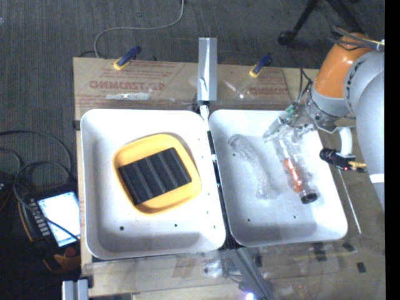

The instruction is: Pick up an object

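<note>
The right bin (325,227) holds a clear bottle with orange contents and a black cap (296,175), lying lengthwise near the right wall. A clear curved plastic piece (253,164) lies in the bin's middle. My gripper (285,129) is over the far right part of this bin, just above the bottle's upper end. The left bin (100,230) holds a yellow dish with a black ridged insert (156,172), lying flat at its centre.
A metal post (207,67) stands behind the seam between the bins. Two blue-and-yellow clamps (127,57) (261,64) hold the cardboard behind them. The grey arm with its orange band (340,61) comes in at the upper right. A black connector (334,157) sticks out beside the right wall.
</note>
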`<state>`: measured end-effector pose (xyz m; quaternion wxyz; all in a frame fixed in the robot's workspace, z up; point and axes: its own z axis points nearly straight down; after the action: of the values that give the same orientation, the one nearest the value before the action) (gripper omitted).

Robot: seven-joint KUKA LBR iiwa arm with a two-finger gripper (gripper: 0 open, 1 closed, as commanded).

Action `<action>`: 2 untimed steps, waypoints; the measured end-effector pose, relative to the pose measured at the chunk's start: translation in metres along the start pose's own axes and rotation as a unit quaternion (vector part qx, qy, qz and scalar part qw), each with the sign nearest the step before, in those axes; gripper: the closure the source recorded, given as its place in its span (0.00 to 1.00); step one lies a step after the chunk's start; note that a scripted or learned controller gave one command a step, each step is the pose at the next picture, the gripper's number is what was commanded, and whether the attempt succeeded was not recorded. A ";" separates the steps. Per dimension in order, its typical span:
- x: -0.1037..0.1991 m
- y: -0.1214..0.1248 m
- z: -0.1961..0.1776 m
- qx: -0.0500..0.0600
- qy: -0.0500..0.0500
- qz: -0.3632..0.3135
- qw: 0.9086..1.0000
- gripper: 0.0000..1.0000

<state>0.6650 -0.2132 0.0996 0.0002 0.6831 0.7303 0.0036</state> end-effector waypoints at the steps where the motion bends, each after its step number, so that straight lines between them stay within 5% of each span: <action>1: -0.001 -0.038 0.002 -0.009 -0.002 -0.015 1.000 0.00; 2: 0.001 -0.068 0.002 -0.011 -0.003 -0.032 0.999 0.00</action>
<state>0.5970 -0.2167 0.0973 0.0100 0.6591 0.7520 0.0093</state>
